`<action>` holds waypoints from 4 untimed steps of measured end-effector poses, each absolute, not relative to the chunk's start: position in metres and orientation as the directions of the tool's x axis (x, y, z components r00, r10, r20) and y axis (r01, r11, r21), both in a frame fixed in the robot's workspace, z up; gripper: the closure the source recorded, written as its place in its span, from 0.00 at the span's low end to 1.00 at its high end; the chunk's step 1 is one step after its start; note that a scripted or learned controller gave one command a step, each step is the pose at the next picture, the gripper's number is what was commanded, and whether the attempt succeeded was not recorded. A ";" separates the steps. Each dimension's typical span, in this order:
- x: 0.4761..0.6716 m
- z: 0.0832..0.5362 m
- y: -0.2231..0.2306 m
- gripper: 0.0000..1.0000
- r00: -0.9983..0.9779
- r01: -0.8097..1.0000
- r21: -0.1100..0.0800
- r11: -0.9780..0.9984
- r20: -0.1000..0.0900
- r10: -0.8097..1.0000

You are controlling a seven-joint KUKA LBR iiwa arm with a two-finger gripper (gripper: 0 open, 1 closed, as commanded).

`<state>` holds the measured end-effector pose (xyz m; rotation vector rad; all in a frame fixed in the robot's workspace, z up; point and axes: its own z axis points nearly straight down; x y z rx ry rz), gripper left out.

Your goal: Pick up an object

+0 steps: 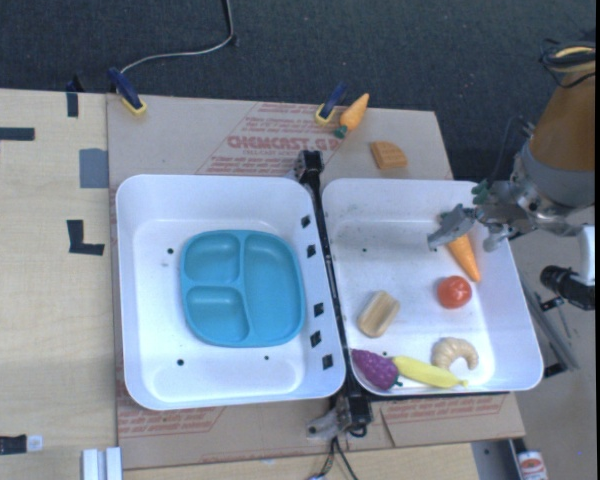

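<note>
Camera view: I see the claw (458, 230) spread wide, holding nothing, at the right bin's (400, 196) far right edge; the carrot (465, 258) lies just under it, long axis running toward the bin's near right corner

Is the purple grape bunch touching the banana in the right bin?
Touching. The camera view shows the grape bunch and the banana lying along the right bin's near edge, the banana's end butting against the grapes with no white floor between them.
</note>
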<state>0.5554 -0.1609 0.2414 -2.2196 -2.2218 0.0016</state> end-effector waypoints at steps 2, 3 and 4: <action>0.535 0.087 -0.204 0.00 -0.001 1.000 0.003 0.001 -0.001 1.000; 0.536 0.096 -0.204 1.00 -0.001 1.000 0.004 0.001 -0.003 1.000; 0.579 0.184 -0.072 1.00 -0.002 1.000 -0.001 0.002 0.001 1.000</action>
